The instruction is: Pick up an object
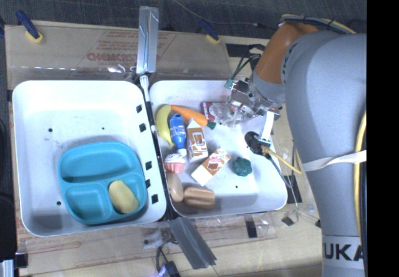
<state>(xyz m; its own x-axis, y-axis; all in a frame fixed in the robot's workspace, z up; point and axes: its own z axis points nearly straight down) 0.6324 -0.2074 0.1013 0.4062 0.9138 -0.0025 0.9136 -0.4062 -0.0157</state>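
Observation:
My gripper (232,113) hangs low over the back of the right bin (265,198), just right of a small red and white packet (209,109). I see nothing held by it. Left of it lie an orange carrot (189,115), a yellow banana (163,125) and a blue bottle (178,132). Toward the front are an orange and white carton (197,143), a pink cupcake (175,162), a small snack box (211,166), a dark green lump (242,166) and a brown bread roll (198,196).
The left bin (37,113) holds a blue divided tray (93,173) with a yellow potato (123,196) in its front right compartment. A metal divider bar (146,38) rises at the back between the bins. The grey arm (318,101) covers the right bin's right side.

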